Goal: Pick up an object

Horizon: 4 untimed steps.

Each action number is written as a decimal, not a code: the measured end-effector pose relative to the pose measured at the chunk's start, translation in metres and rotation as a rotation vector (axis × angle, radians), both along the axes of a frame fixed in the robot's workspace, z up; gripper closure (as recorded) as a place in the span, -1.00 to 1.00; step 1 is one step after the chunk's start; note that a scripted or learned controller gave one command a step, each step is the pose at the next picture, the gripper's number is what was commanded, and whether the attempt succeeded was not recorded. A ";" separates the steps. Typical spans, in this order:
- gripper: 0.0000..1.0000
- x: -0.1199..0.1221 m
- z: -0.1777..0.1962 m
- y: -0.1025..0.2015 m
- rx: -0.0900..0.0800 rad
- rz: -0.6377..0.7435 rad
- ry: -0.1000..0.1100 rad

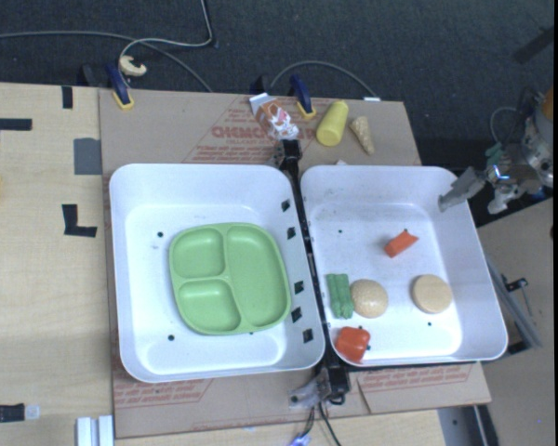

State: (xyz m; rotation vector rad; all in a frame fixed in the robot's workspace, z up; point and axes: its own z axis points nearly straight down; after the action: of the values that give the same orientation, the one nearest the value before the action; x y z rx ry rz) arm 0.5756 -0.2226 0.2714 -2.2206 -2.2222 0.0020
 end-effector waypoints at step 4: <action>1.00 -0.018 -0.184 0.071 -0.001 0.000 -0.007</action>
State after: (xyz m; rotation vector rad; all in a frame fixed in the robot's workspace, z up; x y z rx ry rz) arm 0.5576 -0.1519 0.0874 -2.2250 -2.2258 -0.0054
